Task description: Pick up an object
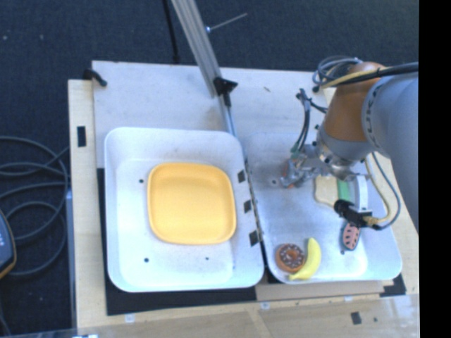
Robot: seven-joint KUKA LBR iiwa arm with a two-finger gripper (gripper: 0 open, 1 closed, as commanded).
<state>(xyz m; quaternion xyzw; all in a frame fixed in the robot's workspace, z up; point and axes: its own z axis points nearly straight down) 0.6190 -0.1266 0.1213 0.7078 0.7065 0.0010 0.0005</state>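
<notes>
Objects to pick: a toy donut [289, 257] with dark icing and a yellow banana [311, 260] lie touching at the near edge of the right bin [384, 258]. A red, speckled piece [350, 237] lies just to their right.
Under the arm: a green item [344, 189] and a pale cream shape [325, 191] lie partly hidden by the wrist; what they are cannot be told.
Gripper: the gripper [289, 177] hangs low over the bin's left-middle floor, well apart from the donut. It cannot be told whether it is released or clenched, and nothing is seen in its grasp.
Arm: the grey arm [391, 118] with its orange band reaches in from the right.
Left bin: the left bin [120, 189] holds a square yellow plate [191, 203] lying flat at its centre.
Bench: a pale board [81, 189] carries both bins, with small black clips [248, 206] along the seam between them.
Mast: a metal rail [197, 37] slants from the top down to that seam.
Room: dark carpet [70, 20] surrounds the bench, and black cables [28, 189] loop on it at the left.
</notes>
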